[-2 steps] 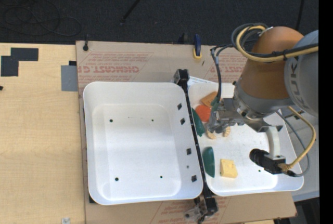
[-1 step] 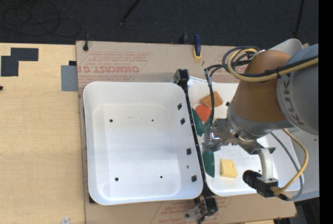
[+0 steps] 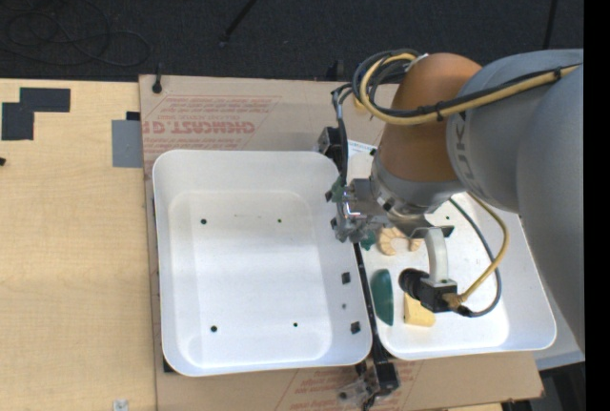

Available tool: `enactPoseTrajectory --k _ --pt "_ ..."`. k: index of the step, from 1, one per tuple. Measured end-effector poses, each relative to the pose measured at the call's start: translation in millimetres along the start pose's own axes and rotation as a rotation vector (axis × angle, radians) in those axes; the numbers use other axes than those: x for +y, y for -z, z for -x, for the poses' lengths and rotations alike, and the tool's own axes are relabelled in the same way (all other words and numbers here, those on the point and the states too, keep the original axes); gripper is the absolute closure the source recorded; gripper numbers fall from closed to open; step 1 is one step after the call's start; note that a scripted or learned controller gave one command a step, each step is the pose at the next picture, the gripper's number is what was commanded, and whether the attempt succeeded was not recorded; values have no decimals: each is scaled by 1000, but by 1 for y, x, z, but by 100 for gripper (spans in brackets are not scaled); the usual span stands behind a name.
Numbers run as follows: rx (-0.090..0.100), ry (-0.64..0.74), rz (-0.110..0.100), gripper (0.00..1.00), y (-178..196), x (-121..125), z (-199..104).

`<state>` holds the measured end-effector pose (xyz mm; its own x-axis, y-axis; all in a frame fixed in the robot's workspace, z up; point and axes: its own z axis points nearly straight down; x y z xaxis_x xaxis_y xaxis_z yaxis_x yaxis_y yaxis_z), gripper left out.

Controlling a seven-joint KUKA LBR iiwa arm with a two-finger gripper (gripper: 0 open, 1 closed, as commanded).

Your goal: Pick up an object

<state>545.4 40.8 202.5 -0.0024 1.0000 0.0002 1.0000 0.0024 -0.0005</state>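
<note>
Left bin [image 3: 181,209] has nothing to trip over. In the right bin [image 3: 519,328], a green object [image 3: 383,297] and yellow block [image 3: 417,312] hug its left wall. Pincer [image 3: 360,226] hangs over that wall; can't tell its state. Could clip the rim or knock pieces aside.

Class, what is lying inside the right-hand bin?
In the right bin: a green object, a yellow block and a tan piece. The arm covers the rest.

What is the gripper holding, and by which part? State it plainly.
It cannot be told. The gripper sits low over the right bin, hidden under the arm's wrist. The green object, yellow block and tan pieces lie in the bin.
</note>
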Motion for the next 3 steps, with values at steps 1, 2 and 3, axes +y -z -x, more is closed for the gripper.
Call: enactPoseTrajectory --k 1,2,3 --pt "1 0 -7 100 -17 -15 -44" --pt "-1 -2 -6 100 -16 -38 -50" --pt "3 0 18 100 194 9 -76"
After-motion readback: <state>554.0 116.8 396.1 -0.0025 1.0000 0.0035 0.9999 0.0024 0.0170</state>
